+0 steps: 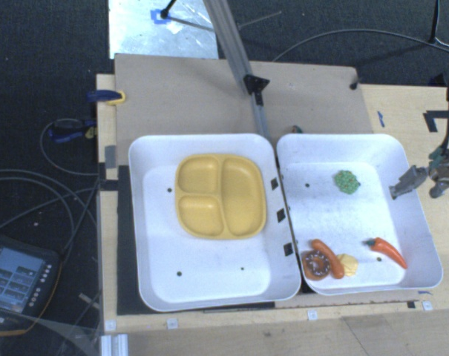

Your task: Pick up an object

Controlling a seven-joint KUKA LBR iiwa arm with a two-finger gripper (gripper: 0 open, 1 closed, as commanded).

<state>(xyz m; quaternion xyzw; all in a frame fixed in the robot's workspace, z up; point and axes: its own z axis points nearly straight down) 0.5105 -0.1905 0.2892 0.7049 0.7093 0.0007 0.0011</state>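
Down front in the right bin sit a donut, sausage, a yellow bit and a carrot, with a broccoli further back. Left bin has a yellow plate. Gripper hangs over the right bin's right rim; can't tell how it's set, but nothing's in it. So no pick yet, basically everything's left to do.
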